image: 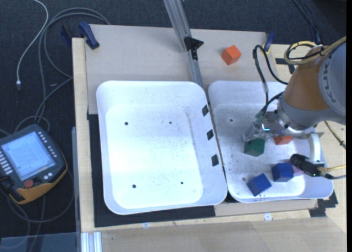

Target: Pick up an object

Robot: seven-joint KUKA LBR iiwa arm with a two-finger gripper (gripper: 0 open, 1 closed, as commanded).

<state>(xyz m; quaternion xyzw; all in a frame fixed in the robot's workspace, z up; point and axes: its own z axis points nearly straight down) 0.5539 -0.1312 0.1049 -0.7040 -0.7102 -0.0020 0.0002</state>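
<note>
My gripper (258, 133) hovered w/ its grip state impossible to tell, right above green block (254, 147); orange block (282, 140) beside it risked a bump.

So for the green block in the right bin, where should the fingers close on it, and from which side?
Probably from straight above, closing across two opposite flat sides of the green block. It sits low on the floor of the right bin, clear of the two blue blocks, so its sides look reachable. The gripper hangs close above it.
</note>
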